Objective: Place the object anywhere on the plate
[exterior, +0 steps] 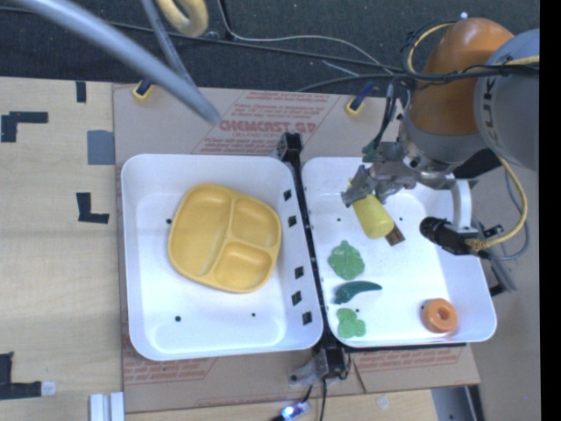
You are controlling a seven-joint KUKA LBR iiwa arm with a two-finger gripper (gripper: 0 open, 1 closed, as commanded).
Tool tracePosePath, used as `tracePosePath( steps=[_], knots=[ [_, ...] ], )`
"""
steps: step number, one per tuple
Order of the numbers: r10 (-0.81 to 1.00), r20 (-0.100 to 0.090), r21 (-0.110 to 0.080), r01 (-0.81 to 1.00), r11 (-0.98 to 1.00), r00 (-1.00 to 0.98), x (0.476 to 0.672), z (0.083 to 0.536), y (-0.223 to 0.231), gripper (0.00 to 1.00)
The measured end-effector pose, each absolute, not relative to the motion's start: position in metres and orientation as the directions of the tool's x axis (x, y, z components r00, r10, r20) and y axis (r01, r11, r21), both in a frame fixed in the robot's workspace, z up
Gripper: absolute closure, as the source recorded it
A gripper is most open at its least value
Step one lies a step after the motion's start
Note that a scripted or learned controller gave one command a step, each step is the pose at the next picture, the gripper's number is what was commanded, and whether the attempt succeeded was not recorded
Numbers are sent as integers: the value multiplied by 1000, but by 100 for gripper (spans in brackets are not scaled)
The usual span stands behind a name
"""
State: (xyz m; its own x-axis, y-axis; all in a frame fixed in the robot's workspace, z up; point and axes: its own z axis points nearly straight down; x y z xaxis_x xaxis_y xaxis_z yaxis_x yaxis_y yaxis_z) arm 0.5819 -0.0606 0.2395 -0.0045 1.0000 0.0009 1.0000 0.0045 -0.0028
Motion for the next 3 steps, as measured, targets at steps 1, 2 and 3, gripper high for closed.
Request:
tracePosePath(
  steps=[1,2,3],
  knots=[
    [1000,1,-5,1000,5,-5,560,226,-12,100],
    [1000,1,-4,1000,6,-6,537,231,35,100],
    [1000,0,-5,1000,6,-6,515,223,89,100]
  ],
)
